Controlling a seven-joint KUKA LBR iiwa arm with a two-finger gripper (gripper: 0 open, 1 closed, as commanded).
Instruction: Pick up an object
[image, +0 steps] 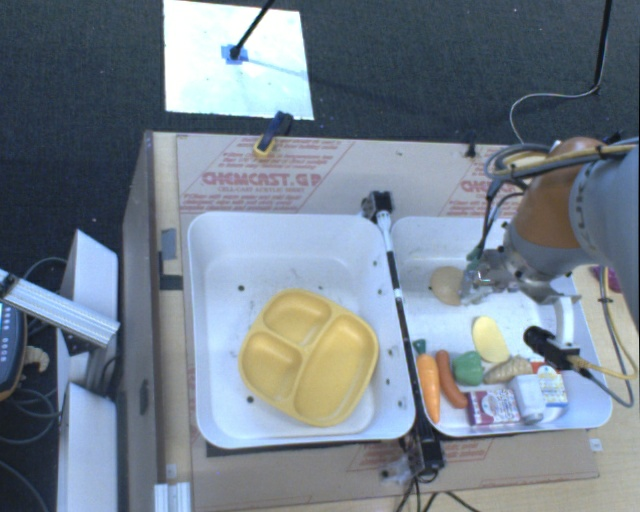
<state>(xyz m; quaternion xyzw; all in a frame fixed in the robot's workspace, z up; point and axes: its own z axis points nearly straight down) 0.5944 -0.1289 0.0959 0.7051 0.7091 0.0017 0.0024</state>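
Pale egg-shaped object (446, 285), smooth, roundish, cream-coloured, sits in the right bin (440, 235) just beside the gripper (474, 281), on its far-from-arm side, maybe touching. Can't tell if fingers are open or closed, too blurred. Nothing visibly lifted; pick looks not yet done, grasp and lift remain. Other toy foods lie nearer camera; yellow tray (308, 355) in left bin (225, 240).

I see a yellow divided plate (309, 354) lying in my left bin (215, 300). Beyond the bench, a white sheet (238, 58) lies on the dark floor.
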